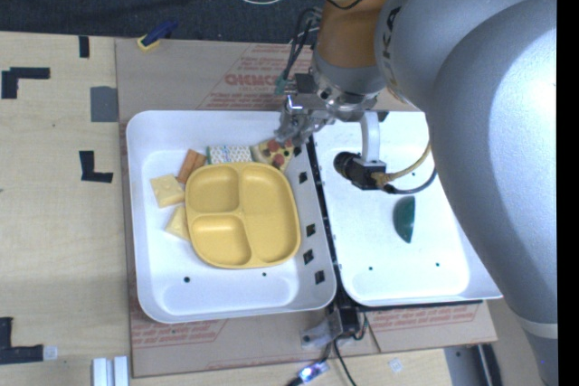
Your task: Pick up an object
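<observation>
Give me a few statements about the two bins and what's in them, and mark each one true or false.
1. The yellow divided plate lies in the left bin. True.
2. The green object lies in the left bin, beside the plate. False: it lies in the right bin, apart from the plate.
3. The gripper is over the far edge of the left bin, near the divider between the bins. True.
4. The plate stands on its rim against the bin wall. False: it lies flat, face up, compartments showing.
5. Pale yellow pieces lie at the plate's left side. True.
6. The arm reaches in from the view's left. False: it comes in from the right.
</observation>
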### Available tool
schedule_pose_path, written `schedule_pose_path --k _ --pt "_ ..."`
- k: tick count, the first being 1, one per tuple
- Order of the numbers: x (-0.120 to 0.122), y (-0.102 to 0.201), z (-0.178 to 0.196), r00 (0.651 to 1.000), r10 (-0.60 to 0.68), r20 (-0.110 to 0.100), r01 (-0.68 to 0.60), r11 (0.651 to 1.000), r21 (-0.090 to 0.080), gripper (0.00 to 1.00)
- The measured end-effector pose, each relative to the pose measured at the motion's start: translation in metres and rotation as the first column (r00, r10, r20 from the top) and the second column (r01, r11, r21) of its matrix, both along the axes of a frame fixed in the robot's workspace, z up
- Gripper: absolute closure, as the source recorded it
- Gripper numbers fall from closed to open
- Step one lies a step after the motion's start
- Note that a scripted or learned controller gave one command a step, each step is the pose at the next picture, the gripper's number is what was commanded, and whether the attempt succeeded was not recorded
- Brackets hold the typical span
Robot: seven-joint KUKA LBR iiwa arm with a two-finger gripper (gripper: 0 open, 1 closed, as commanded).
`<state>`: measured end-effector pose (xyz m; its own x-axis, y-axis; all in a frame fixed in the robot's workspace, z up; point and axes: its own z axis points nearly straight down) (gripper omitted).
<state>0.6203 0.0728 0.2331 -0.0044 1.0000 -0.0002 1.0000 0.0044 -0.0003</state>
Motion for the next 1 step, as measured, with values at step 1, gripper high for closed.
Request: schedule_pose_path --k 1 --pt "0.0074 0.0207 -0.0189 1.0 -0.003 -0.002 0.003 1.0 -0.002 1.0"
